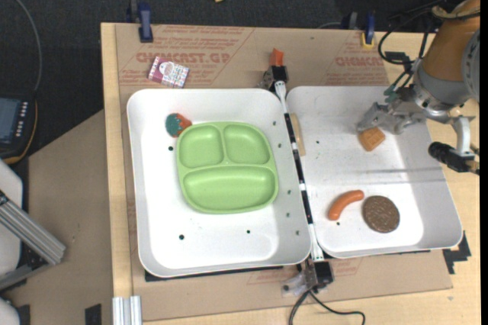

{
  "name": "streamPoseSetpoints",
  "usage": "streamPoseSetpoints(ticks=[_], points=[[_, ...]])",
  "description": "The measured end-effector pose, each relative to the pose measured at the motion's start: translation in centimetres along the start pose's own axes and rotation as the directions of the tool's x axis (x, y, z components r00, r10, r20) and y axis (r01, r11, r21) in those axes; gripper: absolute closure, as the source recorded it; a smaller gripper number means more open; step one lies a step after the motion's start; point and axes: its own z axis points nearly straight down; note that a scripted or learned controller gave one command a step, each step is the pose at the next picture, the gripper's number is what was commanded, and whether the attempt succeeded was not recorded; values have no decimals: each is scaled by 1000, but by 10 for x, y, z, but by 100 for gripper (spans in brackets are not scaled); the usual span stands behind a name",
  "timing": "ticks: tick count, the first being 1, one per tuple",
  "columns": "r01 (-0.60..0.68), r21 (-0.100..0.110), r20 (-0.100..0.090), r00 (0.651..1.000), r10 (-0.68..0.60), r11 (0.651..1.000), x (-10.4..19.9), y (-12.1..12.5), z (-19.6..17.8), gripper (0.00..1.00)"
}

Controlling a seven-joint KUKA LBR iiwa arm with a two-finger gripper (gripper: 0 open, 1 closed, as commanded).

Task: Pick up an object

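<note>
Green divided plate [226,166]; orange sausage [345,204]; brown round patty [380,213]; tan block [372,139]; white bins [152,224]; pink patterned packet [168,72].

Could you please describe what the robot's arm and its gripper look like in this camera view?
The grey robot arm has rounded, smooth metal housings, topped by a broad orange band above the wrist. Black cables loop beside it. The small grey metal gripper looks angular, with pale metallic jaws.

jaws [379,120] just above tan block [372,138], right bin [427,236]
</note>
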Motion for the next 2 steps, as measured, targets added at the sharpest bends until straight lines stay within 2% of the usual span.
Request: streamPoseSetpoints(ticks=[1,2], points=[[1,1,8,1000,-1,1000,52,-37,1,0],[-1,-5,9,1000,1,1000,4,6,-1,0]])
